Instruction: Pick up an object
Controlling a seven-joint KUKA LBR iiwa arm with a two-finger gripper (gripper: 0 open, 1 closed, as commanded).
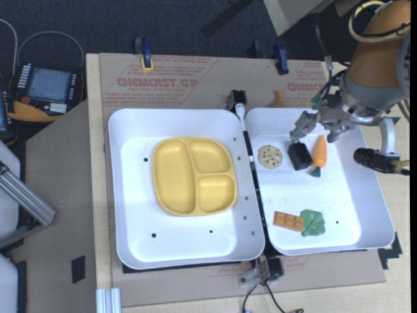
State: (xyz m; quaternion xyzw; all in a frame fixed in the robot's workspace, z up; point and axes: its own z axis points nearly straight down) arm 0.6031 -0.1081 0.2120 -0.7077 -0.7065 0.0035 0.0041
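Carrot (pixel 320 150): upright-tilted in right bin (pixel 365 230), near far edge, just beside black block (pixel 299 155). You see arm (pixel 376 51) reaching in from right, wrist bent down over bin's far side. Gripper (pixel 320 130) spread wide above carrot top, nothing between fingers. Cookie (pixel 269 156) left of block; cracker (pixel 288 221) and green piece (pixel 313 222) touching near front edge. Yellow divided plate (pixel 194 175) centred in left bin (pixel 130 240). Contact between fingers and carrot hard to make out.

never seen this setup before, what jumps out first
A yellow divided plate sits in the middle of the left bin. In the right bin, the gripper hangs over a black block and a carrot, with a cookie to their left.
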